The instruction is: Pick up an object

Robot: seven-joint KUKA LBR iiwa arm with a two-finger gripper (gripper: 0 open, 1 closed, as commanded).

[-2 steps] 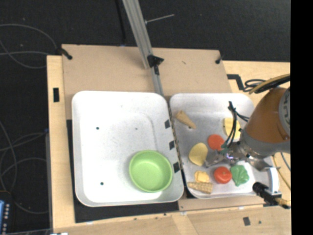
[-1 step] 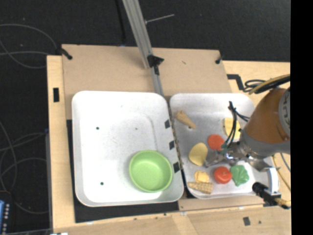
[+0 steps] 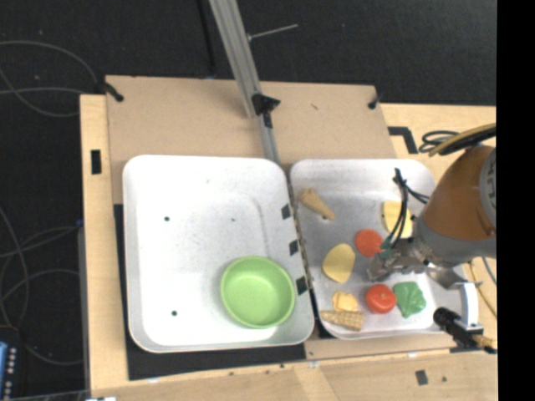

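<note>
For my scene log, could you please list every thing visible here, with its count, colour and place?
bins: 2, white, side by side on the bench
bowl: 1, light green, left bin, near corner
red round pieces: 2, red, right bin, middle and near side
green piece: 1, green, right bin, near right
yellow pieces: 2, pale yellow, right bin
tan pieces: 3, tan, right bin, left side
arm: 1, grey with orange band, over right bin
gripper: 1, dark, low among the pieces

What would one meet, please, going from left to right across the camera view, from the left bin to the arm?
Left bin → green bowl → tan piece → yellow piece → lower red ball → green toy → arm.
</note>
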